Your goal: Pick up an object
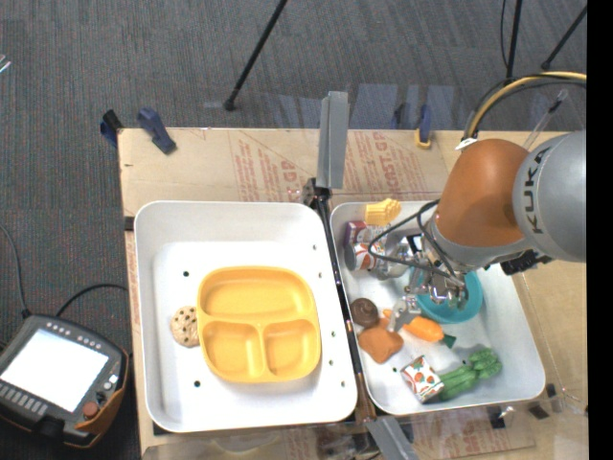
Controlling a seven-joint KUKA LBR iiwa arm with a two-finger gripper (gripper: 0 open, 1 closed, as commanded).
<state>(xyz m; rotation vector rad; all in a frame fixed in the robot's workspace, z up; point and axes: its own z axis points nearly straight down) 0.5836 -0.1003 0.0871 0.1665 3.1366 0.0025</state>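
Though partly hidden, carrot [422, 330] seems orange, tapered.

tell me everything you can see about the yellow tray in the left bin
The yellow divided tray looks like smooth, glossy plastic, rounded at the corners, with a raised rim. It has three compartments: one long one across the far side and two smaller ones on the near side, all bare. It lies flat, right side up, roughly in the middle of the left white bin. A chocolate chip cookie sits against its left edge; whether they actually touch is hard to tell.
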